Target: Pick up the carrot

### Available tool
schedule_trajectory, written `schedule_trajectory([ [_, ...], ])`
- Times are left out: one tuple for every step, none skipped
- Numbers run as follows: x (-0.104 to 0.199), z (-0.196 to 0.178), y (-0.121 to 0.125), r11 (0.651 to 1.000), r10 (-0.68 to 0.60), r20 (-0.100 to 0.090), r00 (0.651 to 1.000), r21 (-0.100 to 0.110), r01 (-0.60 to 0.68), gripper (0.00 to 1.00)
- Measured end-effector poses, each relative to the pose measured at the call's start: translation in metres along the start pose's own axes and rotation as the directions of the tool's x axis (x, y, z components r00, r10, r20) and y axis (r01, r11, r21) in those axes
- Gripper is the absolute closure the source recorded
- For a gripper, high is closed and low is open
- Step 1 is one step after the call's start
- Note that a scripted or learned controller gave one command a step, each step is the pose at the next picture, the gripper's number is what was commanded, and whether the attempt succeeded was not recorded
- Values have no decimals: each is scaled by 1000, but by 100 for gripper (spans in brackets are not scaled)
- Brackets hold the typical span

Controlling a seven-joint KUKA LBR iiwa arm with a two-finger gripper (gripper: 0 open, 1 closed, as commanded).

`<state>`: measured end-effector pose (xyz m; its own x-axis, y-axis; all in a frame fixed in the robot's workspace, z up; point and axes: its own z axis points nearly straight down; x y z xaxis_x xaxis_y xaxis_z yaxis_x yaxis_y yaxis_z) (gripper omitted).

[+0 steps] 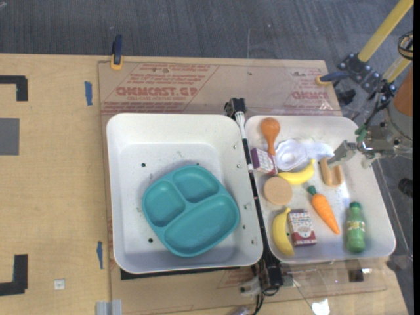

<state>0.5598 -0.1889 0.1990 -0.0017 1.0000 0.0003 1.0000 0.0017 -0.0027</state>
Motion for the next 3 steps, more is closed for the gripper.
schedule_trajectory([
  [26, 104, -41, 994, 113, 1, 994, -5, -113, 0],
  [26, 98, -40, 993, 116, 1, 993, -5, -116, 100],
  [105, 0, -33, 989, 148, -3, 989, -5, -148, 100],
])
